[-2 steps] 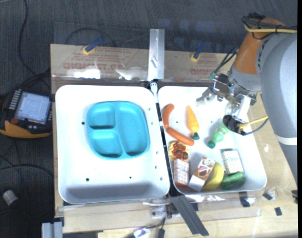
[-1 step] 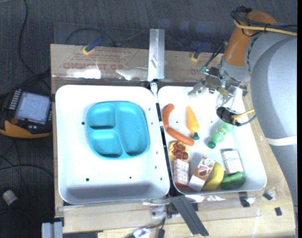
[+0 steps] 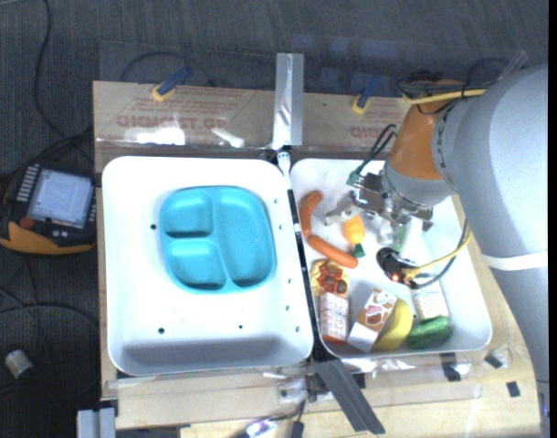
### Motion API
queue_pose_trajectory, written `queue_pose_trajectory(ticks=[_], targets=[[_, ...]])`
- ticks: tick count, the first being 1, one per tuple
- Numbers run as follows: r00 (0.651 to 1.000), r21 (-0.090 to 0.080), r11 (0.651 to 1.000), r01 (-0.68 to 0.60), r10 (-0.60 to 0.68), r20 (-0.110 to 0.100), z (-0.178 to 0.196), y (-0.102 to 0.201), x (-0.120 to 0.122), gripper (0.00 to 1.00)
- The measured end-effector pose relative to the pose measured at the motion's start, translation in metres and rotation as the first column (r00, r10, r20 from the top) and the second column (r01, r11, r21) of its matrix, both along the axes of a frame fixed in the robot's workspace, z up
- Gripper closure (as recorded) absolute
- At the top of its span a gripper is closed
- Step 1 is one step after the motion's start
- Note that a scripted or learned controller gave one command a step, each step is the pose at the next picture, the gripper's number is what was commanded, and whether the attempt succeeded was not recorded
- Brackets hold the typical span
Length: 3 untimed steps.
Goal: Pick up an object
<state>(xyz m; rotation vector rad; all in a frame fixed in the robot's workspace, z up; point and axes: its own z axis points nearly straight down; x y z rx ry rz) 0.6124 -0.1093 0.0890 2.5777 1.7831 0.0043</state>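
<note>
- I see the grey arm with its orange band reaching into the right white bin [image 3: 475,331]; the gripper [image 3: 381,210] is low over the bin's upper middle.
- I cannot tell its state.
- Just beside it: long orange carrot-like piece [image 3: 331,248] and small yellow-orange piece [image 3: 353,230].
- Near front: yellow banana [image 3: 397,327], green vegetable [image 3: 428,332], small printed cartons [image 3: 334,316].
- Left white bin [image 3: 132,336] holds a blue sectioned plastic tray [image 3: 216,237].

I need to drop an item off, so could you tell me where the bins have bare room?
The left bin has bare floor around the blue tray, widest toward its near edge. The right bin is crowded: carrot, banana, cartons and the gripper.
</note>
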Motion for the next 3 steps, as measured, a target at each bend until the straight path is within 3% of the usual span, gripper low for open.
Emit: queue_pose_trajectory(ticks=[1,2,3], targets=[[0.968,0.0,0.968,-0.251,0.251,-0.007,0.002,0.008,-0.003,0.0],[0.968,0.005,0.968,-0.252,0.252,-0.006,0.01,0.01,-0.002,1.0],[0.989,0.002,0.989,-0.145,0.145,-0.011,0.112,0.046,0.012,1.0]])
